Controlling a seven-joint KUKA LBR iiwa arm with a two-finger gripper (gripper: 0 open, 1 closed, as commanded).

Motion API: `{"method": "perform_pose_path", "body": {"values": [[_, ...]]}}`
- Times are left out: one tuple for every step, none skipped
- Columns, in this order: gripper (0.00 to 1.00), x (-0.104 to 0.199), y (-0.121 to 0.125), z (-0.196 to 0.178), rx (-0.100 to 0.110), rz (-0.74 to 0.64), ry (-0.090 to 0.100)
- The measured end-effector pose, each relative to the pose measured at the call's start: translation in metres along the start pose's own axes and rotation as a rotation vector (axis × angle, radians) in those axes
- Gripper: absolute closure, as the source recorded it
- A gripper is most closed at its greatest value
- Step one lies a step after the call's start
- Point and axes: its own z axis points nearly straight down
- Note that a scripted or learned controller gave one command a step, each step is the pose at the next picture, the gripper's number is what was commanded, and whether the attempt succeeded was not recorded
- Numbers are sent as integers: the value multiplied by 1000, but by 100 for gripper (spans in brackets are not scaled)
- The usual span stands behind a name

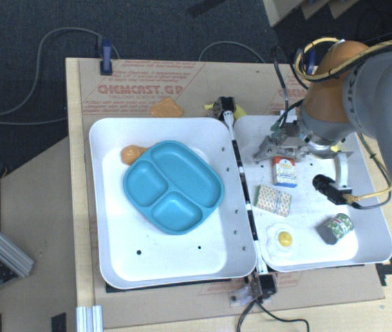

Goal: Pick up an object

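Blue three-compartment plate (173, 185) sits mid left bin (113, 254), nearer its far edge, nothing in its compartments. Orange lump (132, 154) touches the plate's far-left rim, partly tucked under it. Second orange piece (166, 107) lies outside on the bench (133, 88), just beyond the left bin's far edge. Right bin (370, 244) holds the rest. Gripper (283, 147) is down over its far-left area, near the far edge, with the grey arm (382, 88) and its orange band coming in from the far-right corner. Jaw state: can't tell from this angle, the wrist hardware covers it, and nothing is visibly held. Small red, white and blue carton (285, 172) lies just on the near side of the gripper, very close; contact can't be confirmed. Patterned flat packet (274, 200) is just nearer than the carton, tilted, close to the bin's left edge. Fried-egg piece (282, 238), white with a yellow centre, sits by the near-left corner. Green and grey can (337, 227) lies on its side toward the near-right corner, well apart from the gripper.
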Motion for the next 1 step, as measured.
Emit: {"method": "perform_pose_path", "body": {"values": [[100,-1,2,-13,-6,1,-1]]}}
